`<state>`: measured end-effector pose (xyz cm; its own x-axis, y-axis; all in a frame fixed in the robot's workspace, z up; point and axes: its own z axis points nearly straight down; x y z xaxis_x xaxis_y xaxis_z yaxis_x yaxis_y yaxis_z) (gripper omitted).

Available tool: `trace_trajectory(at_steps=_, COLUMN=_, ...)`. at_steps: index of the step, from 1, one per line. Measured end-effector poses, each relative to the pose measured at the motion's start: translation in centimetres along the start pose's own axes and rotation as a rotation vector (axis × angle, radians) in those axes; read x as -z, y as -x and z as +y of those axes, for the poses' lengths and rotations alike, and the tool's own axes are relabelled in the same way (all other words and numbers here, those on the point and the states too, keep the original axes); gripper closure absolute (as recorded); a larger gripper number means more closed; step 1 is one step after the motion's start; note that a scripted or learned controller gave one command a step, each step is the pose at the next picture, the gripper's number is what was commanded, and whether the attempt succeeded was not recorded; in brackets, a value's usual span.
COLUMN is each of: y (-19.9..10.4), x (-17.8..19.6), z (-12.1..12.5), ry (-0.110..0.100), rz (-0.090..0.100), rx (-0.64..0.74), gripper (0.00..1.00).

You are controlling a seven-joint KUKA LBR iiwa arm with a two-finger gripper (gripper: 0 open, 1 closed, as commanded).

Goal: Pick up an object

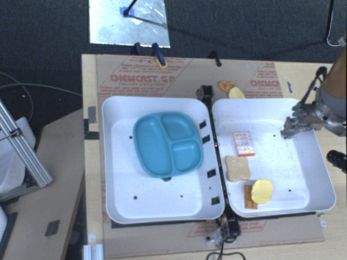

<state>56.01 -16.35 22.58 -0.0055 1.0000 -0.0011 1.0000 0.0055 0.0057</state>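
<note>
My gripper (289, 129) hangs over the right bin (317, 167), near its far right side, with no object under it that I can make out. To its left lie a small red and white packet (243, 143) and, nearer the front, a slice of toast (237, 168). A yellow round piece (262, 190) rests partly on a brown cracker (249, 197) at the bin's front. All of these lie well apart from the gripper.
The left bin (122, 145) holds a blue divided plate (167, 144). Behind the bins, on the cardboard, lie a yellow piece (236, 93) and a brown pretzel-like item (226, 85). A blue clamp (159, 54) stands at the bench's far edge.
</note>
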Motion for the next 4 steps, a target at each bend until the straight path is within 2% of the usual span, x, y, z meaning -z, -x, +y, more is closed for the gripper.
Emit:
trace_trajectory(at_steps=1, y=-7.7, x=0.7, z=-2.5, ry=-0.005, rz=0.005, rx=0.005, gripper=1.00)
trace_trajectory(at_steps=2, y=-13.9, x=-2.7, z=-3.9, ry=-0.007, rz=0.004, rx=0.004, gripper=1.00)
trace_trajectory(at_steps=3, y=-21.9, x=1.2, z=-2.8, ry=0.000, rz=0.005, rx=0.007, gripper=1.00)
trace_trajectory(at_steps=4, y=-25.8, x=5.0, z=-7.2, ry=-0.002, rz=0.005, rx=0.004, gripper=1.00)
